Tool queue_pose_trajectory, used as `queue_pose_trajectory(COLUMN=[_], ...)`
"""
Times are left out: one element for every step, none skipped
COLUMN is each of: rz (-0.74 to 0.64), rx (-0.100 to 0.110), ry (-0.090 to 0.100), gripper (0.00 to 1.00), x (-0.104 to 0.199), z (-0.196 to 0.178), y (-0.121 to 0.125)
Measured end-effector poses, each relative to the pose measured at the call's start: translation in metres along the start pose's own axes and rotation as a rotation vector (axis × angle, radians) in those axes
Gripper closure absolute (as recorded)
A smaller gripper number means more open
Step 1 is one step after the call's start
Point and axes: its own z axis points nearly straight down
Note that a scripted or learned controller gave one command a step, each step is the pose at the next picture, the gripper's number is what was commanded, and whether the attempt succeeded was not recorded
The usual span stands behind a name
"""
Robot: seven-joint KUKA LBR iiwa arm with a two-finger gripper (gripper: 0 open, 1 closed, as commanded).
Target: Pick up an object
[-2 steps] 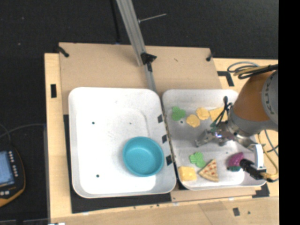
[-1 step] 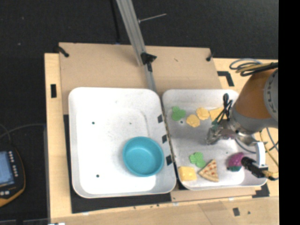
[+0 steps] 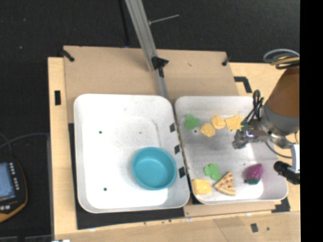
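Camera view: I see the gripper low in the right bin, beside 3 yellow toy pieces, likely lining up a pick. I cannot tell its finger state. The blue bowl sits in the left bin.

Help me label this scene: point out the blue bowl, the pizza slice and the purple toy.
blue bowl [image 3: 153, 168], camera view, on its inner floor.
pizza slice [image 3: 225, 184], camera view, middle of the topped face.
purple toy [image 3: 253, 172], camera view, middle of its purple body.
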Motion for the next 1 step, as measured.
queue_pose_trajectory(rz=[-0.007], rx=[0.000], ry=[0.000], gripper=[1.00], x=[-0.0014], z=[-0.0449], y=[0.0025])
